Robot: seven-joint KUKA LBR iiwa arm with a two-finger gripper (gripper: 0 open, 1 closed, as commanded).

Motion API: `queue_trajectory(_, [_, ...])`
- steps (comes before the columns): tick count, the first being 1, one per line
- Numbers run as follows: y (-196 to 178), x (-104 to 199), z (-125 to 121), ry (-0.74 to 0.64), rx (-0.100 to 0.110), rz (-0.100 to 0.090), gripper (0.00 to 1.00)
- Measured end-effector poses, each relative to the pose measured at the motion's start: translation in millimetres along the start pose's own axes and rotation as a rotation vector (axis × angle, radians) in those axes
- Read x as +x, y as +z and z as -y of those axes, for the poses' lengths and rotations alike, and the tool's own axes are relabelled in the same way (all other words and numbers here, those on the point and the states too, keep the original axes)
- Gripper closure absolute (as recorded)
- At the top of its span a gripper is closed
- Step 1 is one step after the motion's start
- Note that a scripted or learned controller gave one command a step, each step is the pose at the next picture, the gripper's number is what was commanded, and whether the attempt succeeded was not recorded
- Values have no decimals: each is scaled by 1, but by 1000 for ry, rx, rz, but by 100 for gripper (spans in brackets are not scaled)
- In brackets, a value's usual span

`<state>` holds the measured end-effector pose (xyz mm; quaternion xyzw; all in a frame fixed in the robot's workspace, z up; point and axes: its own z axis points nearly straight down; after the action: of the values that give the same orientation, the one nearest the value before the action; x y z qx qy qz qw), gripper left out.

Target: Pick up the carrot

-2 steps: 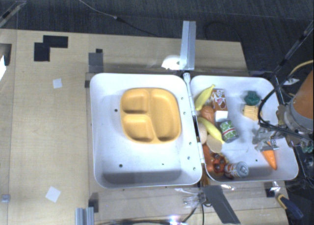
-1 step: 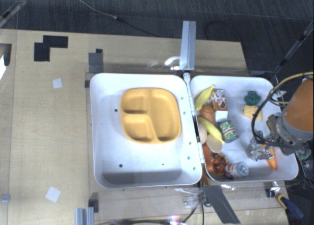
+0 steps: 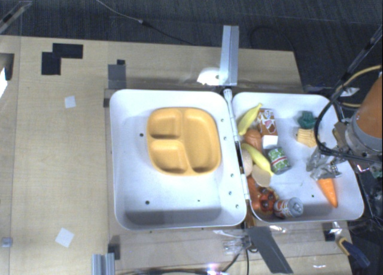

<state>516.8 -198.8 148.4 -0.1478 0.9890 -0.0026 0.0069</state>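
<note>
Item: carrot (image 3: 328, 190), lying flat on the floor of the right-hand bin (image 3: 353, 211), in its near right corner, well apart from the food clutter heaped along that bin's left wall. You will find its thick end directly under the pincer (image 3: 322, 166), touching or just beside it, with the long axis running from there toward the near right, tip pointing at the near rim. Pincer state: you cannot tell from this view whether it is parted or closed; nothing shows it gripping the carrot.
</note>
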Motion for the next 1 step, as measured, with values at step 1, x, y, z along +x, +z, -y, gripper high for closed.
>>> queue_trajectory(1, [58,-6,9,-106,-1,-1,100])
